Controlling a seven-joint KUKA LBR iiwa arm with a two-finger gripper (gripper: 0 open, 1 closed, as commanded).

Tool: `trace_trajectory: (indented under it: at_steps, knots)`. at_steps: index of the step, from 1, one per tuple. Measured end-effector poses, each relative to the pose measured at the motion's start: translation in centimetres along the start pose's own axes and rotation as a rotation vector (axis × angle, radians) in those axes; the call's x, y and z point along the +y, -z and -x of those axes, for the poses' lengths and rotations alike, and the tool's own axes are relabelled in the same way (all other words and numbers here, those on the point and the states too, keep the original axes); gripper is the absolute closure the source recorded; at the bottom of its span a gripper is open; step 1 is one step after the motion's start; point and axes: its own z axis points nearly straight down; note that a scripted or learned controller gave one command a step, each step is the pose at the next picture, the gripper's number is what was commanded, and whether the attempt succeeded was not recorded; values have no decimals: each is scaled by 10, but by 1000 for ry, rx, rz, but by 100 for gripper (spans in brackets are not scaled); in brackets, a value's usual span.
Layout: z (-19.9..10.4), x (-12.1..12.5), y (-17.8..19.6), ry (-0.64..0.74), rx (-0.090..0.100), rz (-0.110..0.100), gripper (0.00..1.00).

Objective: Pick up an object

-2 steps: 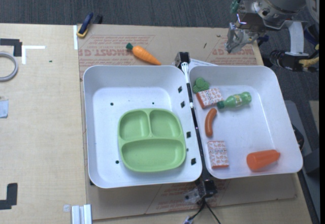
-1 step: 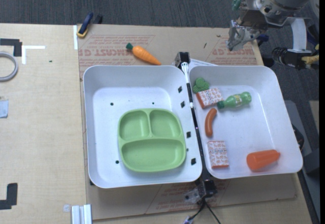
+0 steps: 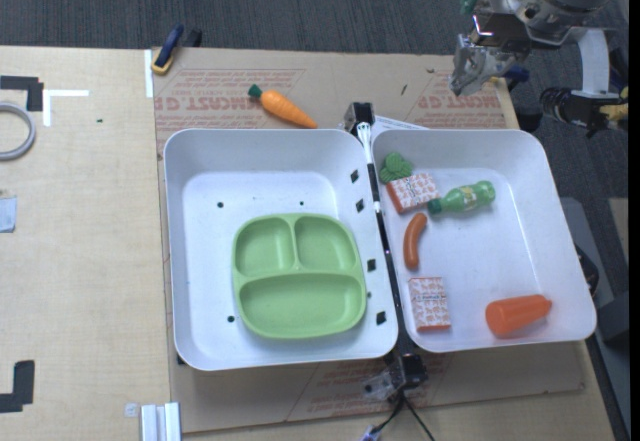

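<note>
Two smooth white plastic bins (image 3: 200,259) with a faint sheen are seen on matt brown cardboard (image 3: 330,89), a matt green plastic divided plate (image 3: 298,275) is borne by the left bin, and a glossy green plastic bottle (image 3: 466,198) and printed paper cartons (image 3: 429,304) are shown in the right

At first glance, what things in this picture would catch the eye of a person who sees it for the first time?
The green divided plate stands out most, lying alone in the left bin. Next come the bright toys in the right bin: an orange piece near its front right corner, a green bottle and a red sausage. A toy carrot lies on the cardboard behind the bins, and the gripper hangs above the right bin's far edge.
</note>
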Motion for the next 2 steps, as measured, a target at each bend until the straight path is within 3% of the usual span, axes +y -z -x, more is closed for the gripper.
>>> trace_trajectory:
  at_steps: [2]
  knots:
    - [0, 1, 18, 7, -4, 1, 100]
